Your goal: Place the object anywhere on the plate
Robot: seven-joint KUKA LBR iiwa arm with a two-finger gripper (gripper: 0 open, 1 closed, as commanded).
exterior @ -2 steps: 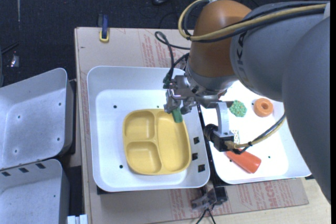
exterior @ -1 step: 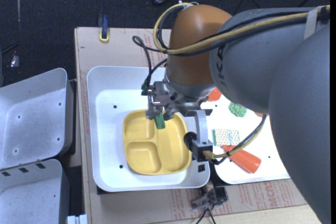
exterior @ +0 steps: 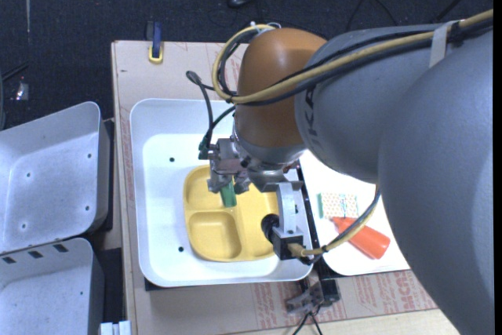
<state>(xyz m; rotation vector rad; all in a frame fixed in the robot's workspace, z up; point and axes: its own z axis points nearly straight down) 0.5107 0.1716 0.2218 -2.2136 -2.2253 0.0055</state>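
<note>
A yellow plate (exterior: 210,235) with divided compartments lies in the left white bin (exterior: 154,192). My gripper (exterior: 225,186) hangs over the plate's upper part, pointing down from the orange wrist band. A small green object (exterior: 228,197) sticks out between the fingers, just above the plate's surface; I cannot tell if it touches the plate. The arm hides the plate's right side and top edge.
In the right bin (exterior: 353,267) lie an orange carrot-like piece (exterior: 364,239) and a small patterned packet (exterior: 339,205). The big grey arm covers most of that bin. White lids (exterior: 47,169) lie to the left of the bench.
</note>
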